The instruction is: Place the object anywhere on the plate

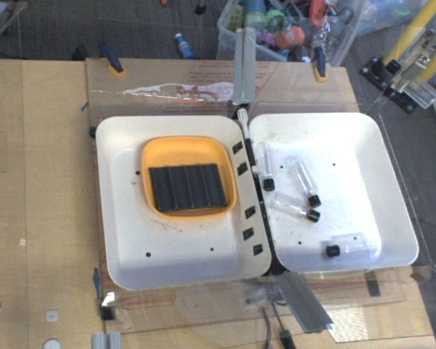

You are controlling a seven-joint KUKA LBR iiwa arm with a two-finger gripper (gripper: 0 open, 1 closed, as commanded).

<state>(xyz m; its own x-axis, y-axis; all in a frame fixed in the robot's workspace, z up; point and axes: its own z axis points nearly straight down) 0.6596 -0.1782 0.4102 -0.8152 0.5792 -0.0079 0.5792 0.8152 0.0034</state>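
Nothing is lifted yet, so the step in hand is picking one of the clear vials (303, 181) with black caps out of the right bin (392, 195) and carrying it over to the orange plate (189, 150), which sits in the left bin (116, 217) toward the back edge of the table (36, 195). I cannot tell how the pincer stands.

Four vials lie flat in the right bin: one hard against the divider (245, 195) between the bins, two crossed near the middle, one alone (346, 246) toward the front edge. I would go for the lone one, since it has free space on both sides; the one by the divider leaves little room on that side. They look slick and round, so closing across the body, not along it, should stop it rolling away.

The plate already carries a dark ribbed block (187, 187) covering most of its floor, so the drop should be low and gentle.

Beyond the table's back edge stands a clear tub of coloured toys (291, 13) on grey carpet.
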